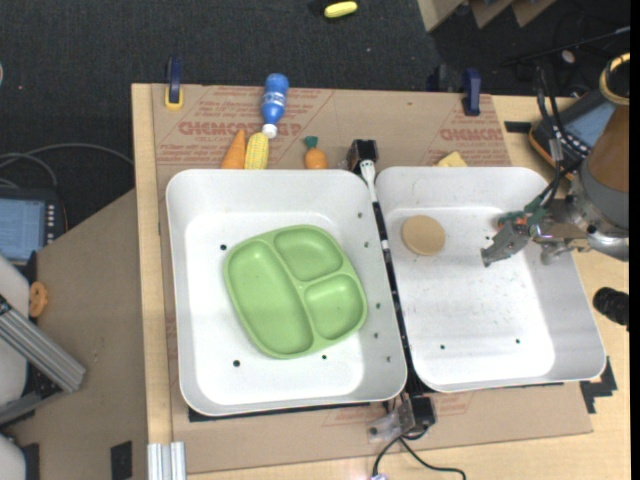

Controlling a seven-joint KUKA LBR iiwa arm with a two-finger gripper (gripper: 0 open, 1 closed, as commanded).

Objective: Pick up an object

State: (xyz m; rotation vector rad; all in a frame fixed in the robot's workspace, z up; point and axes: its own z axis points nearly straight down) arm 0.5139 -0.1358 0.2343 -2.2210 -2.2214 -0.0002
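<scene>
A round tan cookie-like disc [423,235] lies in the right bin [480,353], near its upper left. My gripper [503,244] hangs over the right bin's upper right part, to the right of the disc and apart from it, its fingers pointing left. Nothing shows between the fingers. The arm comes in from the right edge.
A green divided plate [295,290] lies in the left bin [200,268]. Behind the bins on the board are a blue and white bottle [273,102], a toy corn cob [257,150], carrots [315,155] and a black brush [362,157]. A yellow piece [452,160] sits behind the right bin.
</scene>
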